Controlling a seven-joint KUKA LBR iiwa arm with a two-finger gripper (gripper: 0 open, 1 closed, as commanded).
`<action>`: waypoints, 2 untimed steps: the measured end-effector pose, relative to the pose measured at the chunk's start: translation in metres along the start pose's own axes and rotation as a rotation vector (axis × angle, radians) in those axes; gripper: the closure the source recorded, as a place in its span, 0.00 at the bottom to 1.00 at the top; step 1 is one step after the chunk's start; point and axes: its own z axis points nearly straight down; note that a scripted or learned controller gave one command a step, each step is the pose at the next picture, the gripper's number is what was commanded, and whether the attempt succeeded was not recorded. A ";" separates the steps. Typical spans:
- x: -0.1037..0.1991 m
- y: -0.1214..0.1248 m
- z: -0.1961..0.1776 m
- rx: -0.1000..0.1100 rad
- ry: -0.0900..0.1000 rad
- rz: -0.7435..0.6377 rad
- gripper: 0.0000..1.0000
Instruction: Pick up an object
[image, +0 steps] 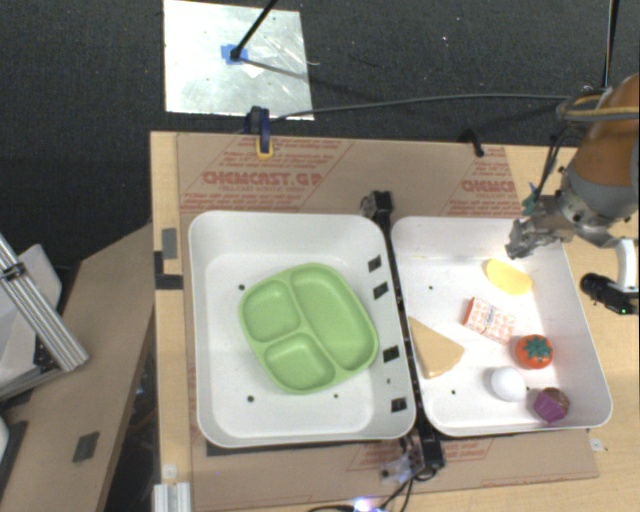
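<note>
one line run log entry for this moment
phase: approach | gripper: above right bin far side, beside yellow piece | holding: nothing seen | left bin: green tray

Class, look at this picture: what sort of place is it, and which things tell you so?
Probably a robot test bench or lab: a robot arm reaches over two white bins, one holding toy food like a tomato, all on taped-down cardboard.

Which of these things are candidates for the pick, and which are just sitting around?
For the pick, all in the right bin: yellow piece, nearest the gripper; red-and-white carton; tan wedge; orange tomato-like toy; white ball; purple toy.

Just lying about: green divided plate in the left bin; blue clamp on the board.
</note>
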 end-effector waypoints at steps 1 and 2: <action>-0.010 0.001 -0.051 -0.001 -0.001 0.002 1.00; -0.010 0.002 -0.096 0.000 -0.001 0.000 1.00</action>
